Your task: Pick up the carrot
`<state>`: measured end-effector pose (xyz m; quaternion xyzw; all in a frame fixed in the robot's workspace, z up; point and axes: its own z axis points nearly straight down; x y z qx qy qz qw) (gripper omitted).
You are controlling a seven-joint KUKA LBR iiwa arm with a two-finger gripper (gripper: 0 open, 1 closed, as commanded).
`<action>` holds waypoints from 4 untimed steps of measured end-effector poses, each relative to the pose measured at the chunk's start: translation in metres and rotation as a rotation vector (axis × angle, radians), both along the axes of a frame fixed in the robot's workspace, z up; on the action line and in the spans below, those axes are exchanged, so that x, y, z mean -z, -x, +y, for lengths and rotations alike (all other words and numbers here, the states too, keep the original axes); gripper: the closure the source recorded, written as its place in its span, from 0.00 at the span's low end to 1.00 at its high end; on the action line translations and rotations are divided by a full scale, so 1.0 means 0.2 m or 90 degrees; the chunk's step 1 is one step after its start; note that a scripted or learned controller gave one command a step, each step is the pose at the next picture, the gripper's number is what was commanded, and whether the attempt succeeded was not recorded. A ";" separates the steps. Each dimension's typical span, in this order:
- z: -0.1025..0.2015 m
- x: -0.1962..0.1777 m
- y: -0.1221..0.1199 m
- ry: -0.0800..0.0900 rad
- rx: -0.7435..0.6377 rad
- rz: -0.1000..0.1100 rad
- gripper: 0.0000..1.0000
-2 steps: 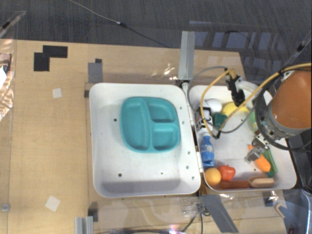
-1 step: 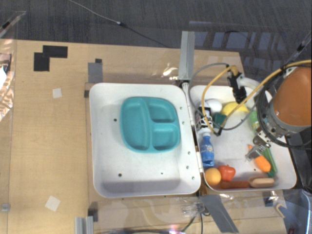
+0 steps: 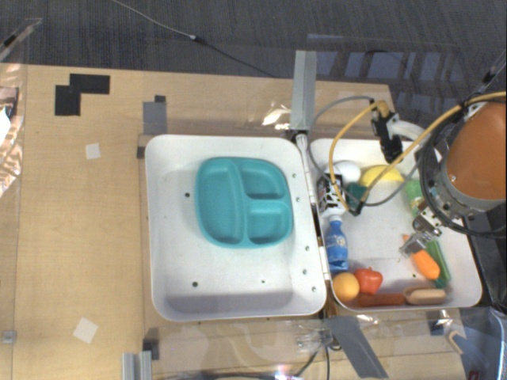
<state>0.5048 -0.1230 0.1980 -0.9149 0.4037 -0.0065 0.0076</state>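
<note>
Item 1: carrot (image 3: 427, 265), lower right of frame, in the right bin (image 3: 474, 290). Likely light, stiff, smooth; take mid-body. My end effector (image 3: 417, 242) sits just above it, state unreadable.

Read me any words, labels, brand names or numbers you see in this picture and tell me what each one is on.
No text can be read.
Blue bottle: its label is too small and blurred to read.
Teal plate, carrot and white bins: no lettering visible.
</note>
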 end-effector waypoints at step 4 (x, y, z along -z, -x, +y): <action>-0.31 -0.02 -0.14 0.002 -0.149 0.017 1.00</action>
